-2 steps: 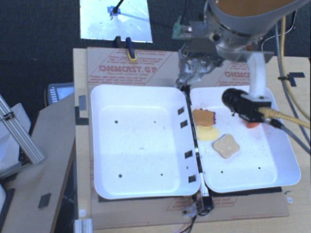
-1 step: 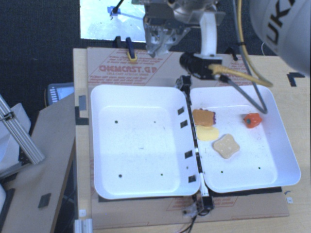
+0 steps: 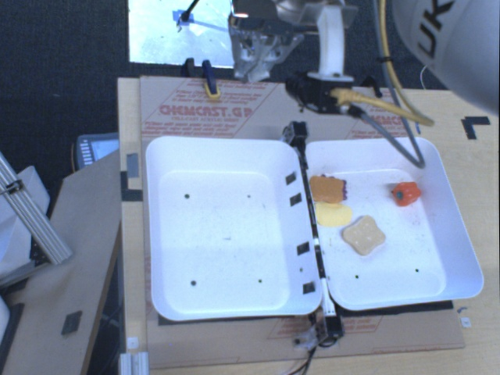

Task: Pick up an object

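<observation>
Four small objects lie in the right bin (image 3: 449, 233). An orange-brown waffle-like piece (image 3: 327, 188) with a purple edge sits near the divider. Just below it lies a flat yellow piece (image 3: 334, 215). A tan toast-shaped piece (image 3: 363, 235) rests beside that, toward the bin's middle. A red-orange object (image 3: 405, 194) lies toward the right wall. My gripper (image 3: 254, 59) hangs high above the bench's far edge, beyond the left bin, well away from all the objects. Nothing shows between its fingers.
The left bin (image 3: 226, 233) stands beside the right one, joined by black clips (image 3: 301, 209) along the shared rim. A yellow cable (image 3: 383, 104) and a grey hose trail over the far edge of the right bin. A blue clamp (image 3: 209, 78) sits on the cardboard.
</observation>
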Tool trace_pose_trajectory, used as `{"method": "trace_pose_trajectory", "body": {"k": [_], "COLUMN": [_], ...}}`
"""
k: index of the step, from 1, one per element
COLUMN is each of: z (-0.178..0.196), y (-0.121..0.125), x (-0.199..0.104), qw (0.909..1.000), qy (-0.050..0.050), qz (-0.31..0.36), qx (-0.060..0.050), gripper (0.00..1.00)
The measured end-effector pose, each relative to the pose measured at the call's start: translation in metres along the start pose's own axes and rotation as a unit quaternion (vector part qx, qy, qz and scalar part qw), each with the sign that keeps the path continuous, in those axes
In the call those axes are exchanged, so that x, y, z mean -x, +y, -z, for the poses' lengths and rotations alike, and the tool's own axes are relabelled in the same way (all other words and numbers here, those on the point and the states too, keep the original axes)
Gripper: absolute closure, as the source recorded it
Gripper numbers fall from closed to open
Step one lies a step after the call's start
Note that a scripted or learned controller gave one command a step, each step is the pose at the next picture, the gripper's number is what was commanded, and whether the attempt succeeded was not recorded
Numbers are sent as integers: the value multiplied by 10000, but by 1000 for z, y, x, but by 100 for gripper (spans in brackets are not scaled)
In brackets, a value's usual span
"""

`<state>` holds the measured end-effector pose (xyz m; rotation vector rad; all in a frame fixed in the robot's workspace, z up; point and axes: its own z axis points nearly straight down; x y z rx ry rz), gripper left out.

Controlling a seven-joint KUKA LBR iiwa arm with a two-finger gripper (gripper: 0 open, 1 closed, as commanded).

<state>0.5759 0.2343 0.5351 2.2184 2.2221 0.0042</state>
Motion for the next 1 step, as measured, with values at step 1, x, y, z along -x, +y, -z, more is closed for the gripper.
{"method": "trace_pose_trajectory", "body": {"k": [1], "z": [0], "y": [0], "x": [0], "qw": [10000], "qy": [1], "qz": [1], "qx": [-4], "gripper": [0]}}
